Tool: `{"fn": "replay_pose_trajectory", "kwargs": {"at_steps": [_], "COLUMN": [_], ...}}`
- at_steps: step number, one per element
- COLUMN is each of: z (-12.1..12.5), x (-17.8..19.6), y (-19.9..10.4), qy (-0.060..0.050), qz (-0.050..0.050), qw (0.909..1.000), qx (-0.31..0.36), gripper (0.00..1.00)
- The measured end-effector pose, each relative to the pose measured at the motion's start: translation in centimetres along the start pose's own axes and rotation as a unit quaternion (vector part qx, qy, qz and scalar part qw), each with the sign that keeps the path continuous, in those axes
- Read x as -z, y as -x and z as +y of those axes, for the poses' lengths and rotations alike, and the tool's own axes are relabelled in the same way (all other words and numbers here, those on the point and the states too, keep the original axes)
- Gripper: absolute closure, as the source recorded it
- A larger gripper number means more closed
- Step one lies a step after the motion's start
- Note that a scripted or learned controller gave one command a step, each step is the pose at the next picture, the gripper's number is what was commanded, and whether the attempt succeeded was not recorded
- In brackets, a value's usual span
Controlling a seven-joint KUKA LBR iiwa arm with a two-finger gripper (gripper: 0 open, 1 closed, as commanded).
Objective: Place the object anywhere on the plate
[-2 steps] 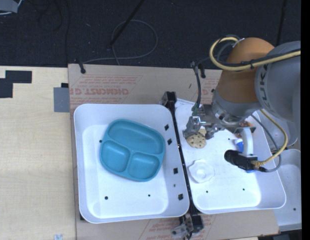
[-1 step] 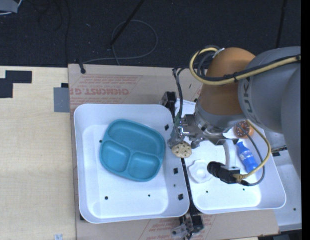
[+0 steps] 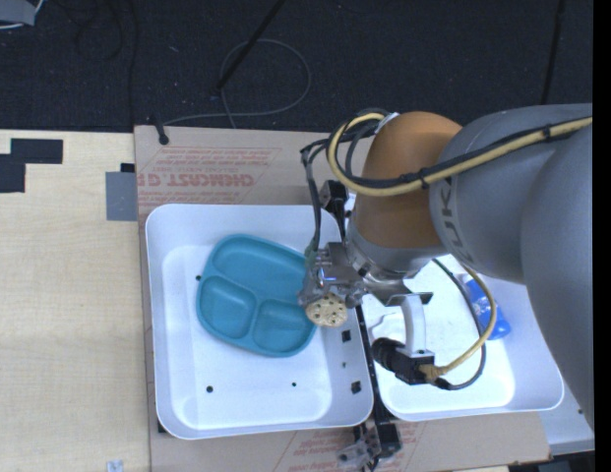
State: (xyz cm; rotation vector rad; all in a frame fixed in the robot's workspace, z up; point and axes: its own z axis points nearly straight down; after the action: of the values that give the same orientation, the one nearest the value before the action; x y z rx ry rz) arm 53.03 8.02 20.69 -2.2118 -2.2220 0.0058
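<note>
A teal divided plate (image 3: 251,293) lies tilted in the left white bin (image 3: 236,401). My gripper (image 3: 325,296) hangs over the plate's right rim, close to the wall between the two bins. A small round tan cookie with dark spots (image 3: 327,312) sits between its fingertips, and the gripper is shut on it. The cookie is at the plate's lower right edge, partly over the bare bin floor. The grey arm and its orange band (image 3: 403,180) cover much of the right bin.
A blue and yellow object (image 3: 485,310) lies in the right bin (image 3: 521,382), half hidden under the arm. Black cable and a connector (image 3: 403,360) trail below the wrist. Cardboard lies under both bins, with a wooden bench top to the left.
</note>
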Motion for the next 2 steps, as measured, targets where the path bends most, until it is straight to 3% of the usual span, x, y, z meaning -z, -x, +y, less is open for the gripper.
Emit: {"fn": "replay_pose_trajectory", "kwargs": {"at_steps": [1,2], "z": [-1.4,-2.0], "x": [1.1,2.4], "y": [-4.0,-10.0], "qy": [0.002,0.002], "qz": [0.0,0.0], "qw": [1.0,1.0], "qx": [0.0,0.0], "gripper": [1.0,1.0]}}
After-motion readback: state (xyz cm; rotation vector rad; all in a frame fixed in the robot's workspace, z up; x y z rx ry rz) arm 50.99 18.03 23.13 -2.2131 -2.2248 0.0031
